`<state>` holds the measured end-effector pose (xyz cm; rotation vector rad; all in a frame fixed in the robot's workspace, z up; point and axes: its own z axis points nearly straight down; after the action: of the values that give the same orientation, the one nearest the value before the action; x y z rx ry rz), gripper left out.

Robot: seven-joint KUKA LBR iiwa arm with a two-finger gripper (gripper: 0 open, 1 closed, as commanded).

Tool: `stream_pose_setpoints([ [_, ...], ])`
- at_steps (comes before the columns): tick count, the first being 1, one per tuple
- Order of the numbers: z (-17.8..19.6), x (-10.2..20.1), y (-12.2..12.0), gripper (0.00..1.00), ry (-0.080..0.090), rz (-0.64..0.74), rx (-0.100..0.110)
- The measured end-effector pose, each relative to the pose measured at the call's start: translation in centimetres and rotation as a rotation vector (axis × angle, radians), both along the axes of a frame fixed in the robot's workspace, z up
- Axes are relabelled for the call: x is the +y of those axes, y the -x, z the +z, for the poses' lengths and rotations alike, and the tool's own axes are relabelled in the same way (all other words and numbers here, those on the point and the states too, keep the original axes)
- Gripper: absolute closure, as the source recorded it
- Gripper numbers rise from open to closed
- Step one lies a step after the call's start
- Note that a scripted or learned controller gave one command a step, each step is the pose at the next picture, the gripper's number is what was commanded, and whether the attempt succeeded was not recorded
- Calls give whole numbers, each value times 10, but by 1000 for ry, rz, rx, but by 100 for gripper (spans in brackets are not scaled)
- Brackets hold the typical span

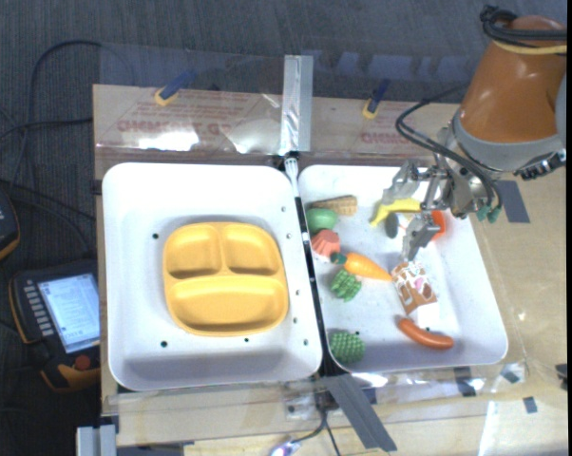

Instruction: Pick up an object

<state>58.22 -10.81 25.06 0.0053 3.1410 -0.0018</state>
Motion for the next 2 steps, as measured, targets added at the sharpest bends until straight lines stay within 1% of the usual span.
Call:
stream_pose_setpoints([
  [1, -145, -8, 10, 0, -1, -160, 1],
  [2, -160, 8, 19, 0, 3, -233, -13],
])
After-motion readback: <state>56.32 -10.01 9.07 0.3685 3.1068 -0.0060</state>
